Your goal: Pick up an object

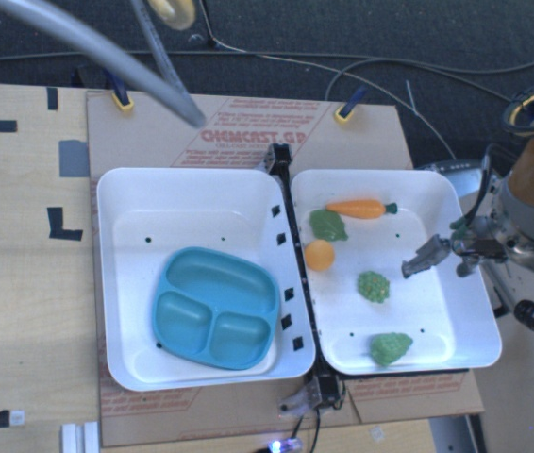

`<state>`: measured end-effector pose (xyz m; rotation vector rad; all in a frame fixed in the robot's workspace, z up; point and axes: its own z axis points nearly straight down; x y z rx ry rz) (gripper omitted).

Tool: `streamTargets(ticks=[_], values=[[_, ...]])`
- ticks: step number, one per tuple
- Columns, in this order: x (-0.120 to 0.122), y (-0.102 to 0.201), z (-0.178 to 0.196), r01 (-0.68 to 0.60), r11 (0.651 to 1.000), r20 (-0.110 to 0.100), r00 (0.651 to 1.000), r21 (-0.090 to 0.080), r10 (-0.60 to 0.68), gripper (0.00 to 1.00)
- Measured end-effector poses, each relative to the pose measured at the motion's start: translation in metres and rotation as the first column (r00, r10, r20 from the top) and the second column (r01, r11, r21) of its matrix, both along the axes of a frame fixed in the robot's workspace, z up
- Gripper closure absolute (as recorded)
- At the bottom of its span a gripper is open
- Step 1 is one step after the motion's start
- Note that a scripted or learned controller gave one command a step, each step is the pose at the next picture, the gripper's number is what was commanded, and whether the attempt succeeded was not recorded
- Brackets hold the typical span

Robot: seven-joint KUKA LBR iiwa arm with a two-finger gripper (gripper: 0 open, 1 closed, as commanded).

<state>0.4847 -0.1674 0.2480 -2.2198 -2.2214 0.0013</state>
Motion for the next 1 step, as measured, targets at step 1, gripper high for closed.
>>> streamTargets(ticks=[1], values=[[0.0005, 0.0007, -0.0429, 0.001, 1.000, -0.003, 1.000, 0.000, -0.001, 0.00]])
